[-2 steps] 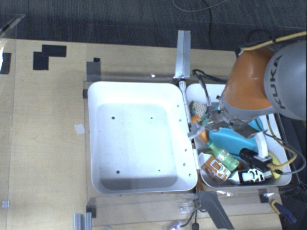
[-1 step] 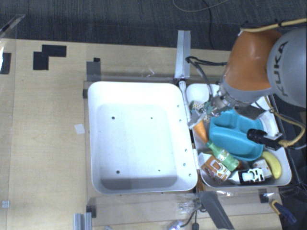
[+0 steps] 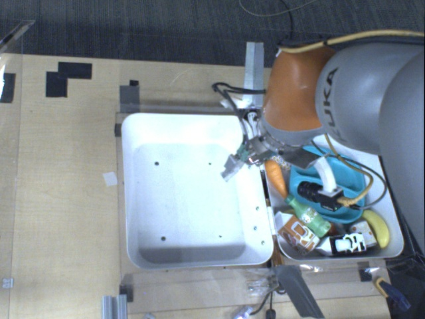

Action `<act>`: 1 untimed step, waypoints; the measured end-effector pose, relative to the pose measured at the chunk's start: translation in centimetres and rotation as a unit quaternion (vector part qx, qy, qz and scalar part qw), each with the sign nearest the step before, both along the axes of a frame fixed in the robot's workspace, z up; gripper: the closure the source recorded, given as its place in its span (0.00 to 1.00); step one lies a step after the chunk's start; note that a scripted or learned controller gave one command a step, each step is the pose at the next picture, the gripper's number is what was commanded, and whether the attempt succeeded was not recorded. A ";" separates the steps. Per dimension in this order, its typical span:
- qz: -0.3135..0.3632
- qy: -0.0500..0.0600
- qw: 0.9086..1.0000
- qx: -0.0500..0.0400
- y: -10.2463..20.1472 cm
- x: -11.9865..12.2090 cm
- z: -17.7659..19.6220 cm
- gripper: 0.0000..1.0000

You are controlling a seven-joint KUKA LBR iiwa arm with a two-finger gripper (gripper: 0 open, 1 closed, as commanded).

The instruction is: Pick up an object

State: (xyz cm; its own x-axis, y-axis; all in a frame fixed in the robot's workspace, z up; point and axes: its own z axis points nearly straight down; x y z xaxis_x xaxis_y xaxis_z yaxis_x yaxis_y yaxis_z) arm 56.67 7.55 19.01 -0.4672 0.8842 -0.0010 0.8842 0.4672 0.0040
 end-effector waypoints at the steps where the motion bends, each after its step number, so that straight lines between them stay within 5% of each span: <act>1: -0.136 0.001 0.991 0.000 6.9 1.8 -8.2 0.00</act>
State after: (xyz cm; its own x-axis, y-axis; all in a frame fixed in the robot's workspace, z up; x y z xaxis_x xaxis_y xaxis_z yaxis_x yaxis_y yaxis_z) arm 58.49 14.45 10.80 -0.2123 0.9772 0.0004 0.9772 0.2123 0.0020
